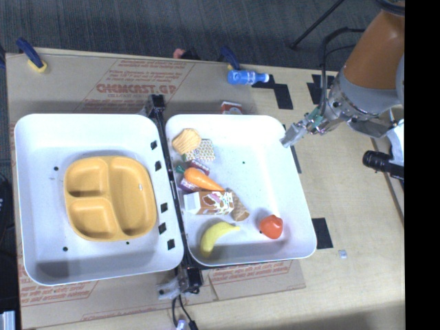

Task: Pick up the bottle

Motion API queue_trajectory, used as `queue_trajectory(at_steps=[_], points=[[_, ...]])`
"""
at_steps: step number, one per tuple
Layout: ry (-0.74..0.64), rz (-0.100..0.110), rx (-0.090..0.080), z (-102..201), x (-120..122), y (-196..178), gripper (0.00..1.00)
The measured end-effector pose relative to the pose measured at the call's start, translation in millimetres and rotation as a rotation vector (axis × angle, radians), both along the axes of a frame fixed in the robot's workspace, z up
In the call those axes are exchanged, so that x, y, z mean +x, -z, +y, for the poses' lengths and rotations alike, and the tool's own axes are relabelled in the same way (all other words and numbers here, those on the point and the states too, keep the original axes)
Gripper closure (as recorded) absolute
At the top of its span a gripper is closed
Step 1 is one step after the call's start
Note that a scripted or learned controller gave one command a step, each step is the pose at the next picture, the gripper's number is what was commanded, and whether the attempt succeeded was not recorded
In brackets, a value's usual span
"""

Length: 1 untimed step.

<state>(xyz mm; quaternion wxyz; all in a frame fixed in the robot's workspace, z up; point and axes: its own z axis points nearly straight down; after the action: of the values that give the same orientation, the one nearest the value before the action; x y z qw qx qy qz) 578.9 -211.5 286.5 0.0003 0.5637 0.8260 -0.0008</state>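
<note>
The bottle [246, 78] lay on its side on the table [357, 267], outside both bins, just beyond the far rim of the right bin [292, 184]; it was blue, with what looked like a paler cap end pointing toward the arm, so its long axis ran roughly left to right across the view. The pincer [294, 134] hung over the right bin's far right corner, its tip near the rim; whether it stood apart or together I could not tell at this size, and nothing showed gripped in it. From the pincer the bottle lay up and to the left, near but clearly apart, with the bin's corner between them. I judged that the coming move would need a short reach outward past the rim, and a grip taken across the bottle's narrow width, not along its length. The right bin held a carrot [201, 179], a banana [216, 235] and other small items; the left bin [41, 150] held a yellow tray [110, 196].
</note>
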Motion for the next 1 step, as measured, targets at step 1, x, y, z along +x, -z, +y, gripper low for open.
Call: queue_trajectory(at_steps=[1], points=[[-0.004,0.001,-0.001,0.1,0.5,-10.5,1.00]])
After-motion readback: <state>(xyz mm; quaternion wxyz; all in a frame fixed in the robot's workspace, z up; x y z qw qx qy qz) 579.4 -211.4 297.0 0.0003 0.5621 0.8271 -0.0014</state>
